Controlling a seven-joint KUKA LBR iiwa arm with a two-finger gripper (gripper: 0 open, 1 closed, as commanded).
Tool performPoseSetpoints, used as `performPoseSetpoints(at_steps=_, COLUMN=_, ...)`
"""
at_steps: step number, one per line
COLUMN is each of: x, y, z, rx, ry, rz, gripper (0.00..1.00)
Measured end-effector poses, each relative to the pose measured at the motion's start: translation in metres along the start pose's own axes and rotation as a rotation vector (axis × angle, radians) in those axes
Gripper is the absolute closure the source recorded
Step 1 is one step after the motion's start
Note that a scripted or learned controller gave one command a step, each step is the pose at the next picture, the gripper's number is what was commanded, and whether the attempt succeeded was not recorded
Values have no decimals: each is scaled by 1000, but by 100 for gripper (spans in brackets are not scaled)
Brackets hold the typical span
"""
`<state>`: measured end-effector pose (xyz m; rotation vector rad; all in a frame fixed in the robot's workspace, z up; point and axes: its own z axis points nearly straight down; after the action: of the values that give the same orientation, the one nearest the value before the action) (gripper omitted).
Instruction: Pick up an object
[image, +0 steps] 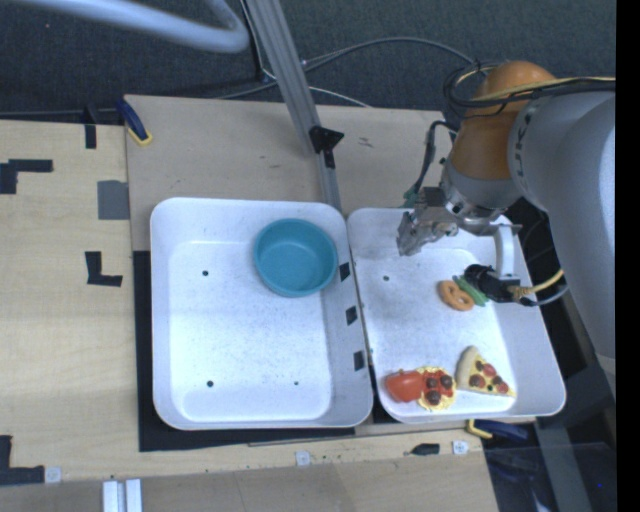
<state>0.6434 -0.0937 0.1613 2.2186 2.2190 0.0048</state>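
My gripper (412, 240) hangs over the far part of the right bin (400, 320), near its back left corner, with nothing visibly between its fingers. A small orange pretzel-like piece (456, 295) lies to the gripper's right and nearer the front. At the bin's front edge sit a red toy food piece (405, 385), a round pizza-like piece (436, 388) touching it, and a pizza slice (484, 374). A blue bowl (294, 257) stands in the far right part of the left bin (200, 330).
A slanted metal pole (300, 100) runs down to the gap between the two bins. The grey arm with its orange band (490, 140) fills the upper right. Dark tape marks dot the bench on the left.
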Motion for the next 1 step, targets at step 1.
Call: performPoseSetpoints(at_steps=1, x=4, y=2, z=-62, rx=0, ry=0, rz=0, gripper=100)
